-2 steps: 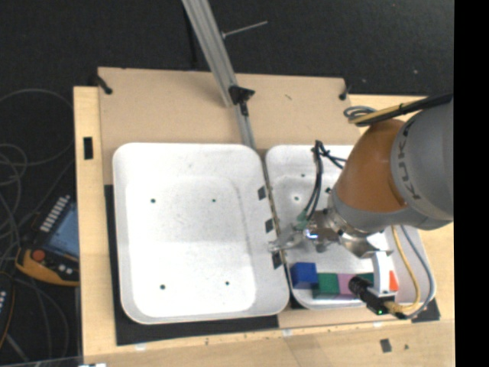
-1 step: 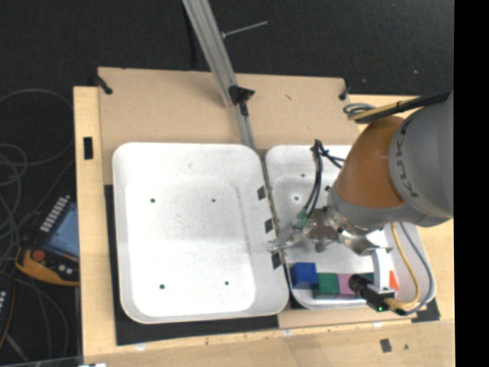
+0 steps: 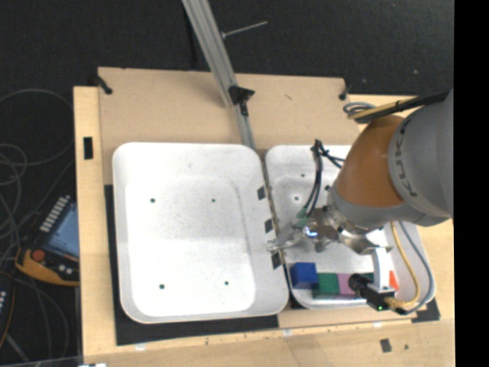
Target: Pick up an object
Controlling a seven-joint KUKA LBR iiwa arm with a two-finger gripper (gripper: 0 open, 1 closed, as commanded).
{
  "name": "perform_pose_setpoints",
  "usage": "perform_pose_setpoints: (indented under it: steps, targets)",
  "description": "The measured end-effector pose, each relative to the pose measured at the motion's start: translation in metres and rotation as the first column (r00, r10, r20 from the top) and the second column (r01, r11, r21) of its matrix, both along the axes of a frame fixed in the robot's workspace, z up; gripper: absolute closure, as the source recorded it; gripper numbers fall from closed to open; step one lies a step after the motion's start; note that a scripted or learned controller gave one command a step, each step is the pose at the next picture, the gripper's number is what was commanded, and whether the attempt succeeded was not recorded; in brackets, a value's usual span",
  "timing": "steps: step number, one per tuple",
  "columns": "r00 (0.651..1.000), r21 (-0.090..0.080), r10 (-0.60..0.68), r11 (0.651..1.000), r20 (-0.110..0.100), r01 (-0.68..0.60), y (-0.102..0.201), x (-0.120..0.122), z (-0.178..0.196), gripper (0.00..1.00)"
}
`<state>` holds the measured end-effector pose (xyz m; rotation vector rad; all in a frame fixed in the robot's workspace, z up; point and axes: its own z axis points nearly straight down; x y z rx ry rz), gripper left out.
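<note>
The blue block (image 3: 304,274), green block (image 3: 328,283) and a small pink piece (image 3: 357,284) lie along the near edge of the right bin (image 3: 284,167), none lifted, so the pick seems not yet done. The gripper (image 3: 299,234) hangs just above them near the bin's left wall; its grip cannot be told. The left bin (image 3: 183,228) sits alongside.
</note>
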<state>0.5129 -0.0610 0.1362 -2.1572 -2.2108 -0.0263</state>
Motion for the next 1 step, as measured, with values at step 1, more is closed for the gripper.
perform_pose_setpoints:
  steps: [1]
  targets:
    - [0.999, -0.049, -0.020, 0.999, 0.035, 0.022, -0.0040, -0.0272, 0.1139, 0.00]
